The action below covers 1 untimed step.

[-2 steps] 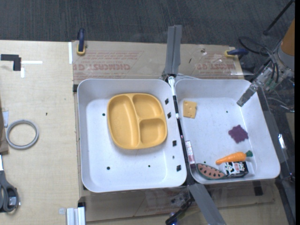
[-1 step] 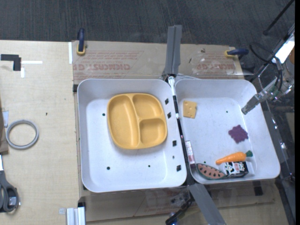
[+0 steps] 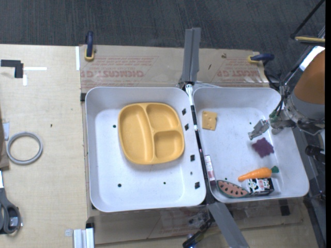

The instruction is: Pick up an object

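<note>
Dark carpet runs behind a pale wood bench carrying two shallow white bins side by side on brown cardboard. Left bin holds a yellow divided plate, three compartments, lying flat near the bin's center. Right bin holds a yellow cheese-like square toward the back-left, a purple clump at mid-right, and, along the front edge, an orange carrot w/ green tip resting just above a small black-and-white carton, plus a watermelon slice beside them. Grey arm w/ orange band reaches in from the right; its gripper hangs over the right bin, just above the purple clump, nothing visibly between its fingers, tho how wide they stand can't be made out. Grey tape roll and scissors lie on the bench at far left. Blue-and-yellow clamps pin the cardboard's back edge.
</note>
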Tool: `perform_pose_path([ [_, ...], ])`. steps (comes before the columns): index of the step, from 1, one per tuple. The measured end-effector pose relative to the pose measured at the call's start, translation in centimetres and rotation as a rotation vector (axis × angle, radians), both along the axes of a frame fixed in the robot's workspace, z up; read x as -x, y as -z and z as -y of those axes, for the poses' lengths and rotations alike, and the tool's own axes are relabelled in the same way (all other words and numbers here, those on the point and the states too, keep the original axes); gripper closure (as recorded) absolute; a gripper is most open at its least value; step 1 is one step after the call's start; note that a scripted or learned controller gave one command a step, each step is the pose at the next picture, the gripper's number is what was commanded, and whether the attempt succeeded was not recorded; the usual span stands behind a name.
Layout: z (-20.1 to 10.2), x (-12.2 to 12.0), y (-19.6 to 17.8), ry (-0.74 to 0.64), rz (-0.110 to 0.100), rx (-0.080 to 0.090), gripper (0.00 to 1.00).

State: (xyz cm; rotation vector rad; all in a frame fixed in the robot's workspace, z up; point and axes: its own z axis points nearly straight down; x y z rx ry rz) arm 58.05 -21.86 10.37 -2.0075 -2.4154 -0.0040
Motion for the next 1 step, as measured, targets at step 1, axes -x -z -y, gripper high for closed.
perform_pose_path([
  [1,-0.26,3.3,1.16,0.076,-0.003,-0.004,0.0],
])
